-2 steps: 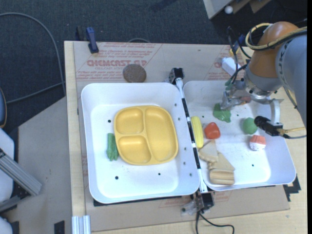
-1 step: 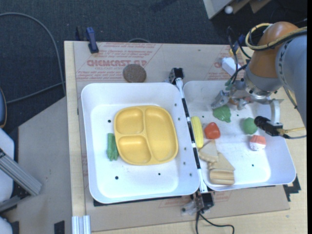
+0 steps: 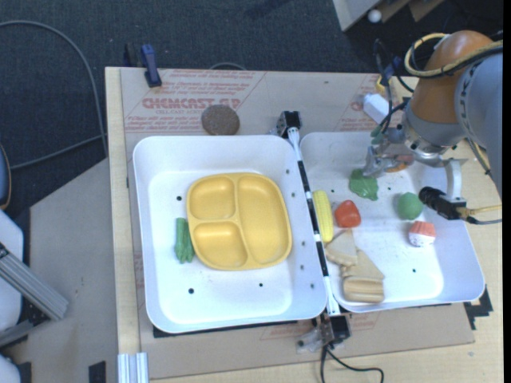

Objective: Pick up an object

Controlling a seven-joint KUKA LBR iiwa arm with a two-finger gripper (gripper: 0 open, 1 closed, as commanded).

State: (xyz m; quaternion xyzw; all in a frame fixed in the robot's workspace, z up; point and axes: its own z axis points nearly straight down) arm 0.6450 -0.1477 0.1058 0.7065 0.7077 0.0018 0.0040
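Observation:
My gripper reaches down into the back of the right bin, directly above and behind a green leafy toy. Whether it touches the toy is unclear. To the right lie a green ball and a red and white piece. A red tomato and a yellow corn cob sit near the bin's left wall. Several tan bread pieces lie at the front left of that bin.
The left bin holds a yellow divided plate and a green pod to its left. A brown disc and a blue clip rest on the board behind the bins. Cables trail from the arm at right.

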